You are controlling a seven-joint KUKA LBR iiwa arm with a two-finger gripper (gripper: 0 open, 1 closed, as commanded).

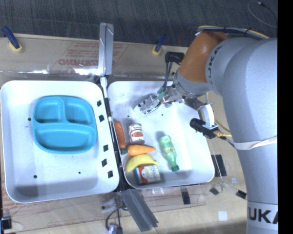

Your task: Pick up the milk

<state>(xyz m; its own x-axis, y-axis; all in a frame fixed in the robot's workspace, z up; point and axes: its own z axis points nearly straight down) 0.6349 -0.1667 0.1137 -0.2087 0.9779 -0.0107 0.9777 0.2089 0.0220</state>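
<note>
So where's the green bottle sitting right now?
The green plastic bottle lies in the right white bin, toward its front, just right of the orange carrot and yellow banana.

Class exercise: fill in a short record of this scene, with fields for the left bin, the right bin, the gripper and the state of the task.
left bin: blue tray with compartments
right bin: sausage, can, carrot, banana, jar, green bottle
gripper: over the right bin's upper part, away from the food items
task state: no milk carton recognisable; nothing seen between the gripper's fingers
</note>
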